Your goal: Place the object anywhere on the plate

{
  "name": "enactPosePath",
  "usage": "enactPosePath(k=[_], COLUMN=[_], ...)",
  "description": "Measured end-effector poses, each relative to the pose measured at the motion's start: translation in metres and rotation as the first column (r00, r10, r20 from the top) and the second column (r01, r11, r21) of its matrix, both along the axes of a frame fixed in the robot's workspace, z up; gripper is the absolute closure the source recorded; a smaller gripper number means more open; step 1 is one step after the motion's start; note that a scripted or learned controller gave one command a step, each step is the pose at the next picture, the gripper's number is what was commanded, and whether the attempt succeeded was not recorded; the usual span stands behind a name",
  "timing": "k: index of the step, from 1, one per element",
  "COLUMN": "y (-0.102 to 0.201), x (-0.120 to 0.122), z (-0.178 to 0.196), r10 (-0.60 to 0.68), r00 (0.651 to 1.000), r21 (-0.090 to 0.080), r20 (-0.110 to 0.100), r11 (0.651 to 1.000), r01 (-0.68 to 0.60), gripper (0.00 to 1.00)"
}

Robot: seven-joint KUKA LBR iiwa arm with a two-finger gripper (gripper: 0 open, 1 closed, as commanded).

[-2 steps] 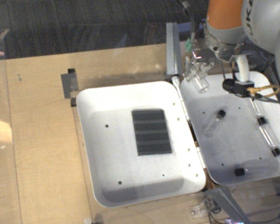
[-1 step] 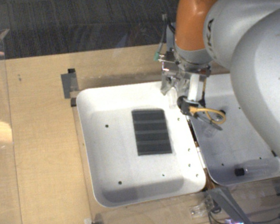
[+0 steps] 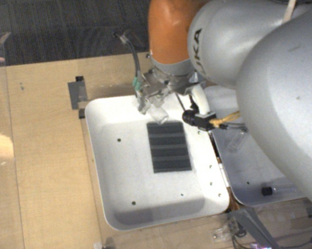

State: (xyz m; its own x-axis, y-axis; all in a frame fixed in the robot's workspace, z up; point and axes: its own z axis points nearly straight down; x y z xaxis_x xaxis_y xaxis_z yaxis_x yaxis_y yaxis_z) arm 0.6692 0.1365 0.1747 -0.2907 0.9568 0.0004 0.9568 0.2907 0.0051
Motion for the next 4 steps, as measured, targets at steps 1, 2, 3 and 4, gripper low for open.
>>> enactPosePath(k=[1, 2, 3, 4], y=[0.076, 0.097, 0.083, 0.087], x=[-0.006, -0.078, -0.017, 0.0], z=[-0.051, -0.084, 0.09, 0.055], r10=[-0.229, -0.146, 0.245, 0.718], r00=[0.973, 0.989, 0.969, 0.696], r21=[0.001, 0.006, -0.001, -0.005], r20=[-0.003, 0.007, 0.006, 0.004], r11=[0.973, 0.989, 0.969, 0.696], r01=[0.229, 0.146, -0.245, -0.718], gripper=[1.0, 1.0, 1.0, 1.0])
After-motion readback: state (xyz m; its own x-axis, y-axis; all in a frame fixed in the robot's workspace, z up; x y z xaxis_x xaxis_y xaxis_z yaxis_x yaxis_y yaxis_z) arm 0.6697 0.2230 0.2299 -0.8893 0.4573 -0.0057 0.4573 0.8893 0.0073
